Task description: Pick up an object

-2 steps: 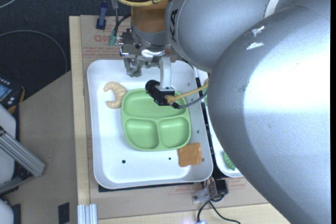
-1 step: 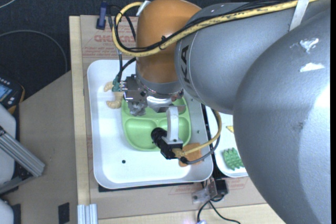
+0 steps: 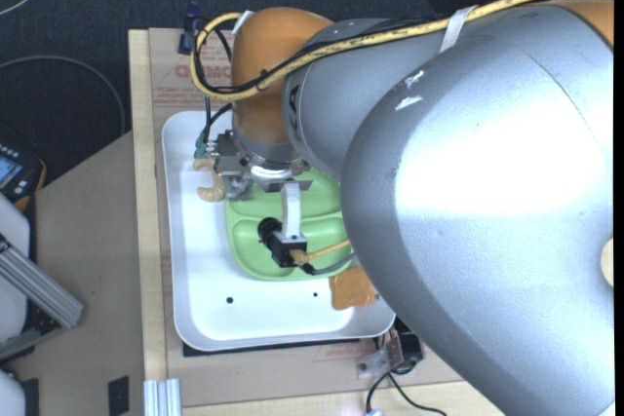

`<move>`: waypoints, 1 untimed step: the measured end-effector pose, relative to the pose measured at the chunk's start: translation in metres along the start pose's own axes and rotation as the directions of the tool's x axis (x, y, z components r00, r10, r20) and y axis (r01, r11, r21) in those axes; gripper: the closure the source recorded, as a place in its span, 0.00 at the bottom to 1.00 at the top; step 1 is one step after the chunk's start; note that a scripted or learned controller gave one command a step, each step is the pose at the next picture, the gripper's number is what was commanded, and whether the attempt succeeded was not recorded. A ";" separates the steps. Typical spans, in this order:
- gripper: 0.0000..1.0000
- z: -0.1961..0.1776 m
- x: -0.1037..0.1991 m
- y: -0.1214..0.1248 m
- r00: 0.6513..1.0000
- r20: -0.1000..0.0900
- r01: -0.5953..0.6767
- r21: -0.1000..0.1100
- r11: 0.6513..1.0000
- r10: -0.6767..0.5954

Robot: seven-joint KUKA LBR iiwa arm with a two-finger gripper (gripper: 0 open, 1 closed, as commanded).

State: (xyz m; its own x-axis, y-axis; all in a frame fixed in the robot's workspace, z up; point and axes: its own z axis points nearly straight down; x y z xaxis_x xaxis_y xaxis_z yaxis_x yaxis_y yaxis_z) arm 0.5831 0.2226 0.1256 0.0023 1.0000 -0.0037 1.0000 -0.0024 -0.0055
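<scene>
green dish (image 3: 244, 250) is half hidden by arm (image 3: 468, 170) | gripper (image 3: 258, 182) held at its top edge, grip cannot be told | beige piece (image 3: 208, 193) left, tan piece (image 3: 351, 288) lower right

We can read no text with any certainty. Faint red printing (image 3: 185, 78) stands on the pale worktop (image 3: 146, 209) just beyond the far left corner of the white bin (image 3: 195, 307). Another red trace (image 3: 336, 353) lies along the bin's near edge. Both are too blurred to spell out.
</scene>
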 end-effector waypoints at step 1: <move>1.00 -0.147 -0.040 0.018 1.000 -0.007 -0.002 -0.023 1.000 0.001</move>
State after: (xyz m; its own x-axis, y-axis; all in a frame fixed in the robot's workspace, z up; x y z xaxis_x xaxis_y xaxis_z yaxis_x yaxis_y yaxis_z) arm 0.6022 0.1835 0.2728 0.0037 1.0000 0.0032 0.9998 -0.0038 0.0177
